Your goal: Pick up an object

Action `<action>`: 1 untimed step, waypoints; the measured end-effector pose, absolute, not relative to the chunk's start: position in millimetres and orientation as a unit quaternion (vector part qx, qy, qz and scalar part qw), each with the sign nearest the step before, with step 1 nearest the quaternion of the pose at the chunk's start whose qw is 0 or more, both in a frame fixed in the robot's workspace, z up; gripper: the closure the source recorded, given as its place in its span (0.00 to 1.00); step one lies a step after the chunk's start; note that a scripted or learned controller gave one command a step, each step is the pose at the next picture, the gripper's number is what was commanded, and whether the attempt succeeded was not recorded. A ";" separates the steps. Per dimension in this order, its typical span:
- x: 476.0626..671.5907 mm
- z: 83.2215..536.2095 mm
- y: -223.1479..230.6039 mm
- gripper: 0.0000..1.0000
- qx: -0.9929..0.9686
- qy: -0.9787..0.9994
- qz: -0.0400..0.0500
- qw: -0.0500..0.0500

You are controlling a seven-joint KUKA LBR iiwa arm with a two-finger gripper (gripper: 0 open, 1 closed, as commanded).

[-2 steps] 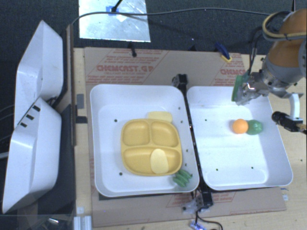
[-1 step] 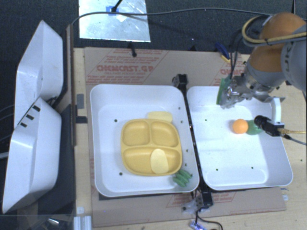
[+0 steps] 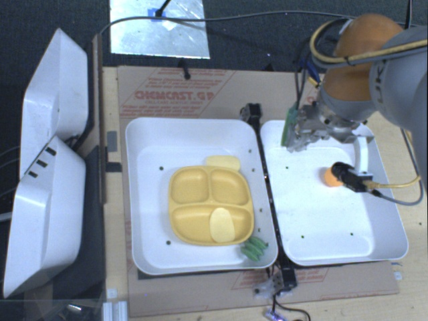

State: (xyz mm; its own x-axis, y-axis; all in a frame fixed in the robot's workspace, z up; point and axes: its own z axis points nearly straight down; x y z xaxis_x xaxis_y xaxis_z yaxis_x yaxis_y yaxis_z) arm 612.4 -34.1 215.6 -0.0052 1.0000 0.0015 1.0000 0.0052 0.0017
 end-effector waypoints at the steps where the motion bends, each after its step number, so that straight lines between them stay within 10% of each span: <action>1: 613.0 222.0 17.3 1.00 0.705 0.709 0.001 0.000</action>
State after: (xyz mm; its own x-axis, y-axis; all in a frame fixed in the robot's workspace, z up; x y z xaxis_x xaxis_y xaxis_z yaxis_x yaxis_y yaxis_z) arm 613.0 17.3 222.0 -0.0050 1.0000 0.0014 1.0000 0.0050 0.0008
